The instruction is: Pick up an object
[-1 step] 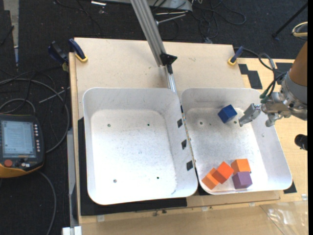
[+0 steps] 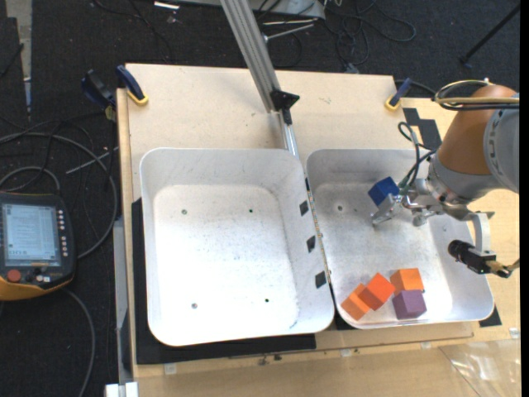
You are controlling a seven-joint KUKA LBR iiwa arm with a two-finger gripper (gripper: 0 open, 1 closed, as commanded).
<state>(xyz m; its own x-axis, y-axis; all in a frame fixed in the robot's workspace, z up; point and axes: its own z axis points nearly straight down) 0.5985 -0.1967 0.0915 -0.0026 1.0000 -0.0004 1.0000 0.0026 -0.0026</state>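
In the right bin (image 2: 347,172), a small blue block (image 2: 382,190) sits right at the tip of my gripper (image 2: 387,207), which reaches in from the right over the bin's middle. The block touches or overlaps the gripper's end, and I cannot make out whether it is gripped. Near the bin's front wall lies a cluster of blocks: a larger orange one (image 2: 369,295), a smaller orange one (image 2: 407,279) and a purple one (image 2: 409,303).
The left bin (image 2: 219,168) stands beside the right one, sharing a middle rim. A slanted metal pole (image 2: 252,44) crosses the bench's back and ends above that rim. The arm's orange band (image 2: 471,139) hangs over the right bin's far right side.
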